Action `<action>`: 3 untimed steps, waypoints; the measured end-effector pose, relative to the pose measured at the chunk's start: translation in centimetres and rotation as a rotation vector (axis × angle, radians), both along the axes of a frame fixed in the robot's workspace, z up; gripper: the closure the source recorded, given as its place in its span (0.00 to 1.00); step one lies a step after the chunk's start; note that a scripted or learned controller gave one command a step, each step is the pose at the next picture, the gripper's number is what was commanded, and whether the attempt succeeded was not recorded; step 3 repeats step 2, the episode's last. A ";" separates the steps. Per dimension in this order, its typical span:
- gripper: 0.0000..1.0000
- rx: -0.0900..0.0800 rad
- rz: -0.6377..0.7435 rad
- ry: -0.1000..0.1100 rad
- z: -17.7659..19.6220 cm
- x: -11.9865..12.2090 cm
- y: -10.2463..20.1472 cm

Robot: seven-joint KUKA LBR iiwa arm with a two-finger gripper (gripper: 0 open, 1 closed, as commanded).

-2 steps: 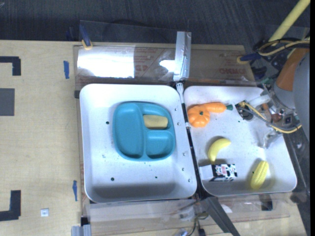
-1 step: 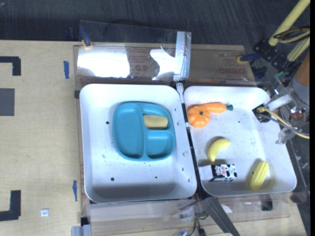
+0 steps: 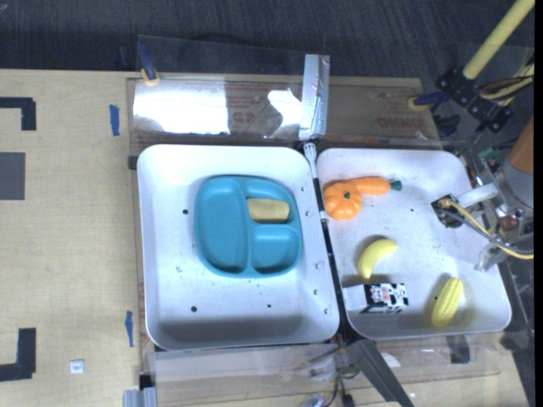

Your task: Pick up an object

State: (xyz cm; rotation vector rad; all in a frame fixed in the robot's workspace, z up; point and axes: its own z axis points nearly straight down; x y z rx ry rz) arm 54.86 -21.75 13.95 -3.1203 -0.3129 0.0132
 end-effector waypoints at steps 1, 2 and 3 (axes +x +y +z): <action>0.00 0.007 0.018 -0.031 -4.6 -3.8 0.4; 1.00 0.009 0.015 -0.018 -4.0 -4.2 0.4; 1.00 0.009 0.015 -0.018 -4.0 -4.2 0.4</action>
